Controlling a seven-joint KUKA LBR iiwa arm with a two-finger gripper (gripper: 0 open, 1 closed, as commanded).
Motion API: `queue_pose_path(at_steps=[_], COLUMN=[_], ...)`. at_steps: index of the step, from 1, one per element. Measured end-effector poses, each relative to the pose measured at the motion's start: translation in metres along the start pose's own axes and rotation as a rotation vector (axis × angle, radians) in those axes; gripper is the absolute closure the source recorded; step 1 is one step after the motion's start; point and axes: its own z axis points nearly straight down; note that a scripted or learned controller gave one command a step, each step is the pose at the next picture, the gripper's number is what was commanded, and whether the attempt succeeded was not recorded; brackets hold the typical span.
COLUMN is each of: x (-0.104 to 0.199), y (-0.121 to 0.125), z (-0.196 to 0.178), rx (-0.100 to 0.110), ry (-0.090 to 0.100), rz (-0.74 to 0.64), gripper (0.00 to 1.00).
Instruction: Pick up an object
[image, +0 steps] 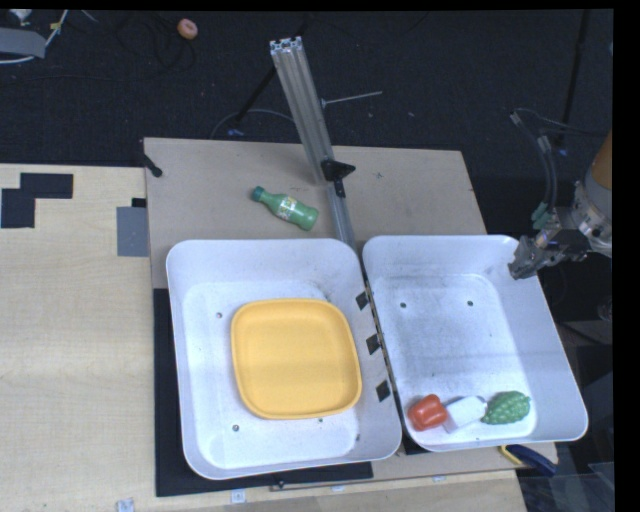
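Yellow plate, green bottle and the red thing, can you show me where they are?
yellow plate (296, 357): camera view, flat middle of the plate, in the left bin.
green bottle (287, 208): camera view, middle of its body, lying on the board behind the bins.
red thing (428, 412): camera view, its middle, in the right bin's near corner.

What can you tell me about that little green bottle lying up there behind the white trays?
The green bottle is small, with a green cap and a pale label round its middle. It looks like plastic. It lies on its side on the tan board, cap end toward the left, just behind the left bin, touching neither bin.
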Motion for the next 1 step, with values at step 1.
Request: queue_pose_path(at_steps=[1], x=[-0.0010], y=[0.0000], z=[-0.0169], rx=[0.004], ry=[0.001], rz=[0.000], gripper=[1.00])
